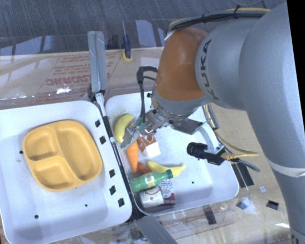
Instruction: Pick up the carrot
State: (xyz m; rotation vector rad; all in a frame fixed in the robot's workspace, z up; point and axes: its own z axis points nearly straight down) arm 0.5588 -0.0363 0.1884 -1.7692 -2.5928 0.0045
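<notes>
At the near edge of the right bin (221,190) a small can (156,197) with a red and white label lies on its side, and just behind it a green bottle (151,179) with a yellow cap lies across the floor. A yellow banana-shaped piece (167,167) rests touching the bottle's far side. The carrot (133,158) lies lengthwise beside the divider between the bins, its narrow end pointing toward the bottle and its wide end toward the far side. The gripper (137,130) sits low over that wide end, right at the carrot's top, beside a small white and brown box (148,145). Whether its fingers are apart or together cannot be told, since metal parts and items crowd the spot. A yellow lemon-like fruit (121,127) lies just past the gripper, near the divider. In the left bin (9,184) a yellow three-compartment plate (61,154) rests flat. The grey arm (246,66) with its orange band (181,66) looms from the right.
</notes>
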